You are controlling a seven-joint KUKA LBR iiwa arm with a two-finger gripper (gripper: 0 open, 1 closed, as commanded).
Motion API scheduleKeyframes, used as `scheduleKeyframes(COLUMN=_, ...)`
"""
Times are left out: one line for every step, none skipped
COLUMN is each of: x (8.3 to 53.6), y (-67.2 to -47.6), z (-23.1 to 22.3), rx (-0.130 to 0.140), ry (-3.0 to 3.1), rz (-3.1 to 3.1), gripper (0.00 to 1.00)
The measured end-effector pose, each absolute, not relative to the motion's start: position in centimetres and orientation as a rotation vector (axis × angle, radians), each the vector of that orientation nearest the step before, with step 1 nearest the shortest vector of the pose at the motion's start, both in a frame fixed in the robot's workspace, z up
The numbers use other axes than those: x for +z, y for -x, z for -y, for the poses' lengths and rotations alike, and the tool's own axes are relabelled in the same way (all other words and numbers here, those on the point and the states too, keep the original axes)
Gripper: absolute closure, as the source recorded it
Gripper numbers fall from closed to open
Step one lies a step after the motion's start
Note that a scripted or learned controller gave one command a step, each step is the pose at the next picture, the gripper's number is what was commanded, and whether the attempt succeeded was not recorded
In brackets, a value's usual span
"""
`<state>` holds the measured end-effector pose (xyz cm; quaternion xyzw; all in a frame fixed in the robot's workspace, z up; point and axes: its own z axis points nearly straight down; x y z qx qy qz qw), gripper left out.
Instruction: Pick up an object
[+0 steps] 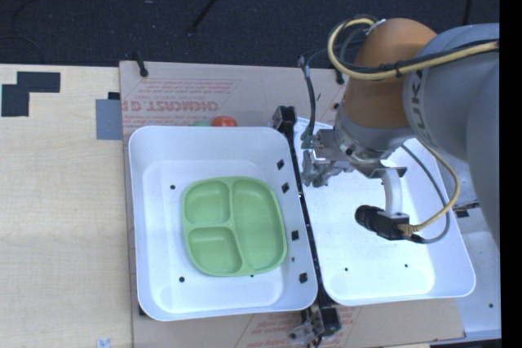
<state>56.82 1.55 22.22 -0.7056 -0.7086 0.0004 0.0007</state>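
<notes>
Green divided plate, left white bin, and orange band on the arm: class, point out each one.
Green divided plate (235, 226): camera view, its central divider.
Left white bin (155, 175): camera view, bare floor by its left wall.
Orange band (391, 45): camera view, its rounded top.

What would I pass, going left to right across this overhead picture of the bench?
Bare wooden benchtop → left white bin → green divided plate lying in it → black clips where the two bins meet → right white bin → grey robot arm reaching in over it.
</notes>
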Motion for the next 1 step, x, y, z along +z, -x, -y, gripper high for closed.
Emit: scheduleKeyframes(x=23.23, y=-57.52, z=-7.27, rx=0.000, ry=2.214, rz=2.225, gripper=1.00)
